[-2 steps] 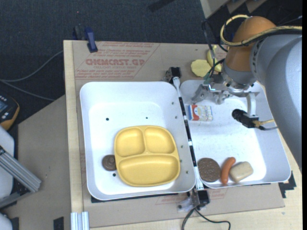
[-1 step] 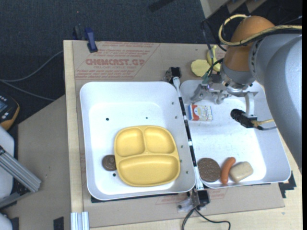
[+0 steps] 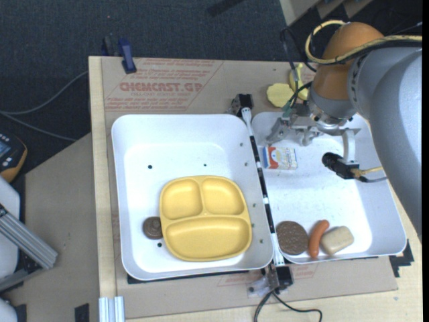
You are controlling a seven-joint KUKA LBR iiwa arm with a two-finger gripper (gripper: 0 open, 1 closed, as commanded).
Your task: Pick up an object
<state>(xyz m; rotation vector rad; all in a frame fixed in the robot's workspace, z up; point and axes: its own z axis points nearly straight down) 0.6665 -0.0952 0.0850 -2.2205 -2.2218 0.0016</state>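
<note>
My gripper (image 3: 293,131) hangs over the far left corner of the right bin (image 3: 375,206), below the orange band (image 3: 342,56) of the arm. Just in front of it, a small white carton (image 3: 280,157) with red and blue print lies on the bin floor; I cannot tell whether the gripper touches it. Along the near edge of the right bin lie a round brown cookie (image 3: 292,237), an orange sausage-shaped piece (image 3: 317,238) and a beige lump (image 3: 337,239). The left bin (image 3: 134,153) holds a yellow divided plate (image 3: 203,217) and a small brown disc (image 3: 153,228).
A yellow object (image 3: 277,94) lies on the bench behind the right bin, partly hidden by cables. A blue clip (image 3: 125,56) sits at the bench's far left corner. The grey arm (image 3: 395,106) covers the far right of the right bin.
</note>
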